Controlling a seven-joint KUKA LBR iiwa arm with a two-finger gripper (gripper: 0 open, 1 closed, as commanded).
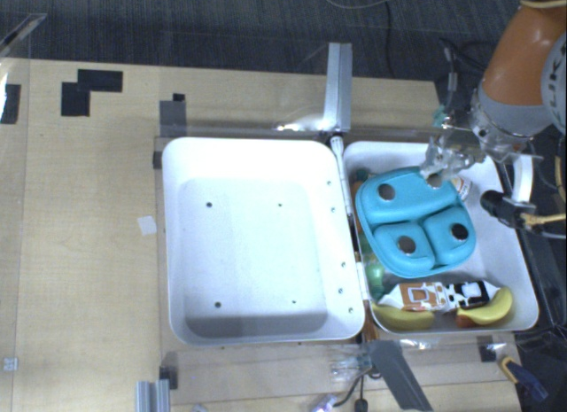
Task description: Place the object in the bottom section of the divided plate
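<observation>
Two shallow white bins side by side on a pale wooden desk [80,251]. Left bin [252,242] bare white inside, save a few small dark dots on its floor. Right bin [509,264] crowded: a light blue divided plate [415,222] lying tilted in its upper middle, three compartments showing, each with a small dark spot at its centre. One large compartment toward the upper left, two smaller ones side by side toward the lower right.

Along the near wall of the right bin, a yellow banana [443,313] curving from left to right, with a small orange and white carton [423,295] and a black and white item [469,293] resting on or just above it (too small to identify further). A sliver of something green [374,273] between the plate's left edge and the bin wall.

Grey arm with an orange band [523,47] reaching in from the right. End effector [440,169] down at the plate's upper right rim, touching or just above it. Fingers blurred against metal and plate; cannot tell whether open or closed, nor whether anything sits between them.
</observation>
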